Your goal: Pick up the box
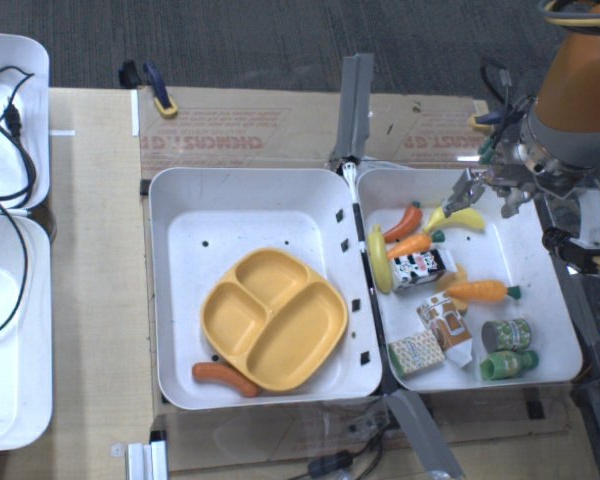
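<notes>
Box (417,352): flat patterned carton, right bin; fingers (469,190) spread, gripping nothing, near banana (457,219).

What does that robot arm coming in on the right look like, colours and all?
The arm is a thick rounded body with a broad orange band, capped by a grey ring with a yellow edge. Below the orange, the wrist is grey metal. The gripper at its tip is a small cluster of dark and silvery metal parts, with thin black cables looping beside it and some teal-coloured bits near the wrist.

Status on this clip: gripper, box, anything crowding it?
Gripper above yellow banana, right bin's far edge. Small patterned cardboard box lies free at near edge. Brown-white carton touching it; green cans nearby.
</notes>
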Tool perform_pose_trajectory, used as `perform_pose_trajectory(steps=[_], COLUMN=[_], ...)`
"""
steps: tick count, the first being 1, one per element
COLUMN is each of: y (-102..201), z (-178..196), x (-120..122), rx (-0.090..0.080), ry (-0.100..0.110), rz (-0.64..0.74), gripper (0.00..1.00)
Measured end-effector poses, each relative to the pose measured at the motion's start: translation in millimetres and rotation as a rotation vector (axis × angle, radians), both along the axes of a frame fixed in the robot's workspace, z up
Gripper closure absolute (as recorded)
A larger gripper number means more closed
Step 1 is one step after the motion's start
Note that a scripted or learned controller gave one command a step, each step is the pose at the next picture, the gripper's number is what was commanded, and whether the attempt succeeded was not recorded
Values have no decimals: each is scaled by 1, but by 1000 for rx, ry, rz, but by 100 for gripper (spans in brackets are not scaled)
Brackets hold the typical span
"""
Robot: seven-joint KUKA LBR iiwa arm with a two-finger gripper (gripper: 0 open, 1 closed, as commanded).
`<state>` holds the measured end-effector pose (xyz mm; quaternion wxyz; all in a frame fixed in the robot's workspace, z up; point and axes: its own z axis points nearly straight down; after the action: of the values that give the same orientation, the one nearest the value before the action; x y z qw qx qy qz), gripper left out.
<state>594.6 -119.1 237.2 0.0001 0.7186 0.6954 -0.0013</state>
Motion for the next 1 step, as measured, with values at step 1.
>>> perform_pose_trajectory(steps=[1], y=[-89], z=[-26], x=[-52], rx=[1], ry=[1], rz=[44], gripper=[0])
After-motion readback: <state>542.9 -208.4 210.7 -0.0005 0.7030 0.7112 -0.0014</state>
